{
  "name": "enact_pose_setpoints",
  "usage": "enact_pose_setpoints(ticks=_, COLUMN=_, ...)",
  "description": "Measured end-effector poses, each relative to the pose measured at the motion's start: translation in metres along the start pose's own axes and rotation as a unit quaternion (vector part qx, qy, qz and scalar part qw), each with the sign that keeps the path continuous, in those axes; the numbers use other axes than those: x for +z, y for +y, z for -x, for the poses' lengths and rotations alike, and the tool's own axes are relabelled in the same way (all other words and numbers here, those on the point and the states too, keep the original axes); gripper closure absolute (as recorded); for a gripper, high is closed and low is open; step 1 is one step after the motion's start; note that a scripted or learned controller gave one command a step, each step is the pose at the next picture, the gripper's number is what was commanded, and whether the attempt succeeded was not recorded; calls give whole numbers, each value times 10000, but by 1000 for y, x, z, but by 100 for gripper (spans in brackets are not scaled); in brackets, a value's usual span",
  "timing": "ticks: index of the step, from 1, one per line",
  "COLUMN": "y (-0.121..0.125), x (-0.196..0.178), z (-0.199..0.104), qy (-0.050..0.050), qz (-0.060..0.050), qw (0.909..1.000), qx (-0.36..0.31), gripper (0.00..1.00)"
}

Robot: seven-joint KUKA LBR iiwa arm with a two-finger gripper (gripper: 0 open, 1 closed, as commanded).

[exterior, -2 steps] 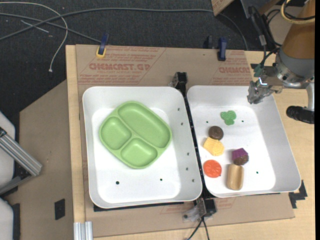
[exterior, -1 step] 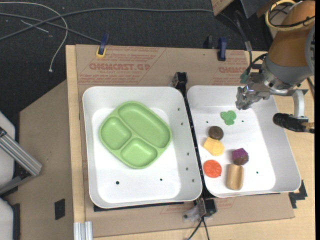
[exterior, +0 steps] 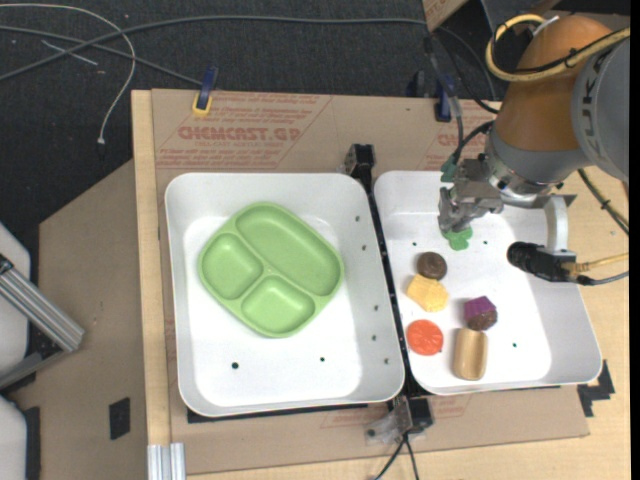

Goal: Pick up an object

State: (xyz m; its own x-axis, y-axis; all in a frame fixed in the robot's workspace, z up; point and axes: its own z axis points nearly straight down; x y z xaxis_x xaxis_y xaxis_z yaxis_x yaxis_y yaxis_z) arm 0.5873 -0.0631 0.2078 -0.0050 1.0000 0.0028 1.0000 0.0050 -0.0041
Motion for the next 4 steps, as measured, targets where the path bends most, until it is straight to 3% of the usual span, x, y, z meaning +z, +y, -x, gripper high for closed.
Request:
enact_pose_setpoints(ticks=3, y=-51, x=-31, z=-150, qy=-2, qz=4, qw=10000, qx=0, gripper=100)
enact_pose_setpoints(ticks=4, y=-50, x=-30, z=-148, qy=-8, qz=4, qw=10000, qx=21, gripper=0)
